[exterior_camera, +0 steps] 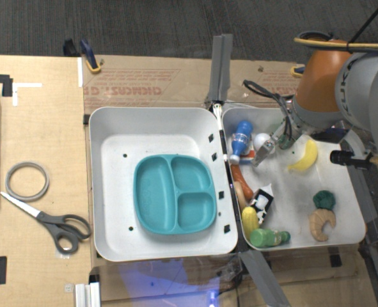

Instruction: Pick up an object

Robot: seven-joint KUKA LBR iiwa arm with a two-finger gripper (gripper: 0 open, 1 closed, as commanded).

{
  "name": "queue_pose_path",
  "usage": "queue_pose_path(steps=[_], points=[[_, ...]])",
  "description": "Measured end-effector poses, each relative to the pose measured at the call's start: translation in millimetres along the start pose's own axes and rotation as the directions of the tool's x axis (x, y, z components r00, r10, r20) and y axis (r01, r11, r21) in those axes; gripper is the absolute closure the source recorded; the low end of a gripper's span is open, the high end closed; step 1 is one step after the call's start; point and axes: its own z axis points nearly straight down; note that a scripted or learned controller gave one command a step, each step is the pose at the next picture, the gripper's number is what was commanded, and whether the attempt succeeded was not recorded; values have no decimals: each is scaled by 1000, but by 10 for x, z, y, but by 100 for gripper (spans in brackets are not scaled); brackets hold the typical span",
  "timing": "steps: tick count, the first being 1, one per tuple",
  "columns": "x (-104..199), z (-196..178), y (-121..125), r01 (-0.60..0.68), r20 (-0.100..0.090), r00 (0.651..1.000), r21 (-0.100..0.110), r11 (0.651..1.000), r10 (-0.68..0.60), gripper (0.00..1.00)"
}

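Observation:
My gripper (264, 151) reaches down into the upper part of the right bin (352, 232). Its tip is just right of a blue bottle (241, 137) and left of a yellow banana (305, 156). A small white rounded thing (262, 139) lies right at the tip; whether it is part of the gripper or a loose object is unclear. Below the tip lies an orange carrot-like piece (242, 185). Further down are a black-and-white item (261, 201), a yellow piece (249, 218) and a green bottle (269, 238).
A dark green lump (324, 199) and a tan curved piece (322, 224) sit at the right bin's lower right. The left bin (105, 190) holds a teal divided plate (174, 194). Scissors (51, 222) and a tape roll (27, 180) lie on the bench at left.

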Motion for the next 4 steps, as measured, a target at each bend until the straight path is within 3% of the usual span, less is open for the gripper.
queue_pose_path(steps=[1, 2, 3, 4], points=[[-24, -3, 206, -146, -1, 989, -1, 989, 146, 0], [-682, -5, -250, -247, 1, 969, 0, 969, 247, 0], [344, -1, -221, -386, -3, 922, 2, 922, 386, 0], [785, 6, -798, -421, -3, 907, 3, 907, 421, 0]])
